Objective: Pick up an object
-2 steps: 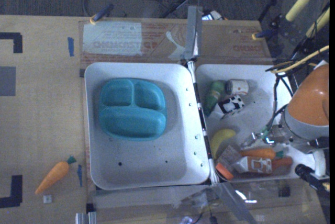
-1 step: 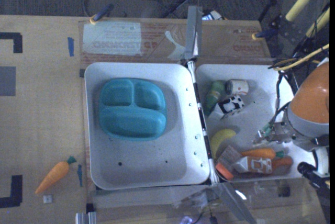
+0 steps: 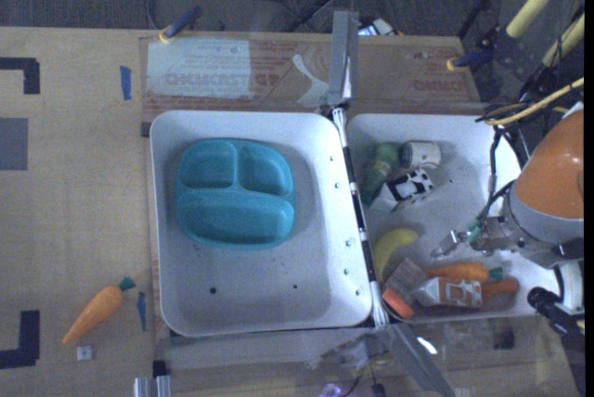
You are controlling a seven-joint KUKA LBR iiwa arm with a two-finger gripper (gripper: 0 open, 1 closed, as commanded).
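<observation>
Grey metal, thin and glinting: gripper (image 3: pixel 457 240), low over the right bin (image 3: pixel 483 128), near its middle. I cannot tell how it is set; nothing is seen in its grasp.

Just below it: carton (image 3: pixel 447 290), lying flat, touching an orange carrot (image 3: pixel 464 272) and, at its left end, a small red-orange piece (image 3: pixel 397 302). I judge the carton light and stiff, with smooth sides; I would take it across its narrow width, mid-body.

Left of the gripper: yellow fruit (image 3: pixel 393 247), rounded, probably slippery; poor hold.

Farther up: black-and-white toy (image 3: pixel 409 186), green bottle (image 3: pixel 378 165), a pale can (image 3: pixel 420 153), close together.

Left bin (image 3: pixel 243 302): blue tray (image 3: pixel 236 192), wide and shallow, hard to pinch.

On the bench (image 3: pixel 74 200), outside the bins: a second carrot (image 3: pixel 93 313).
</observation>
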